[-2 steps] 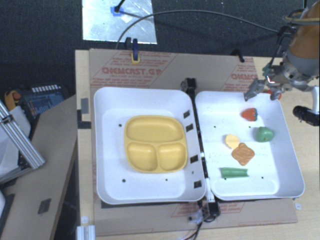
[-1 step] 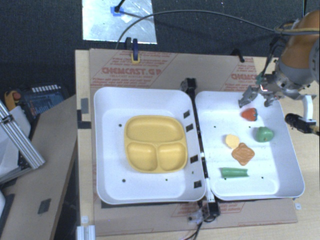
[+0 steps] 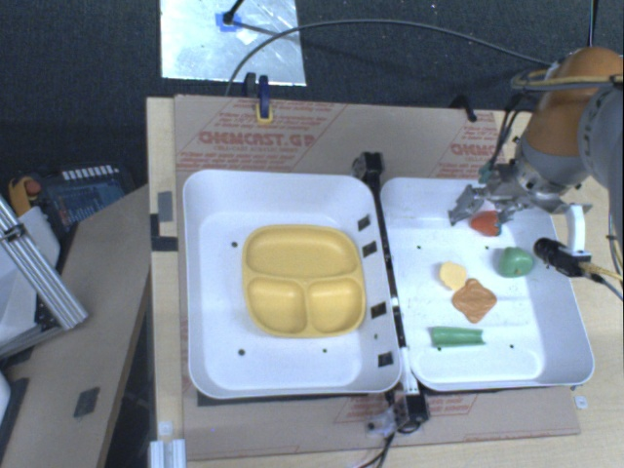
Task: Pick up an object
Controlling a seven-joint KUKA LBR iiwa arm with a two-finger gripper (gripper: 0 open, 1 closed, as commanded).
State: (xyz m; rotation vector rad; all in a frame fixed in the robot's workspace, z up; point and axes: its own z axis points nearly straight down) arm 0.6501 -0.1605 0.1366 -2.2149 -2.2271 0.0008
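Two white bins are shown side by side: the left bin (image 3: 210, 261) is occupied by a yellow divided tray (image 3: 302, 281), while the right bin (image 3: 556, 349) holds a red object (image 3: 486, 224), a green rounded object (image 3: 514, 260), a pale yellow piece (image 3: 452, 276), a brown piece (image 3: 474, 300) and a green elongated piece (image 3: 456, 336). The gripper (image 3: 485, 203) is positioned just above the red object at the bin's far side. Whether that object is grasped cannot be told.

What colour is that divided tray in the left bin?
Pale yellow tray, seen clearly in the camera view.
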